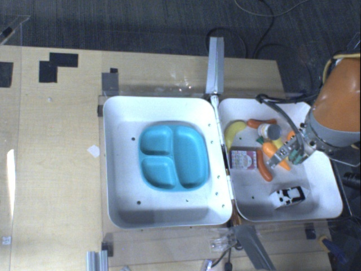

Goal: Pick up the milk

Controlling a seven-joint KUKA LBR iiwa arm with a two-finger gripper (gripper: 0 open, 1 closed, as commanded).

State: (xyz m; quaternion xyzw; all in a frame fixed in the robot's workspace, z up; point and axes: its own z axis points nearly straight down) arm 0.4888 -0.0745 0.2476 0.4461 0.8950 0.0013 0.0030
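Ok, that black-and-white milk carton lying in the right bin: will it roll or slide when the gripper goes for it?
The milk carton looks boxy and lies on its side, so it probably won't roll. It looks small, likely light, so on the smooth right bin floor a nudge may slide or spin it. It lies apart from the other items, so the gripper should reach it without bumping them.

Bench (56, 168) bears bins (121, 151) (two, white).

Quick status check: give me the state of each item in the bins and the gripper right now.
milk: lying on the right bin floor, apart from the gripper
gripper: low over the food pile, grasp unclear
blue tray: flat in the left bin
red packet: lying flat
yellow fruit: resting near the bin's left wall
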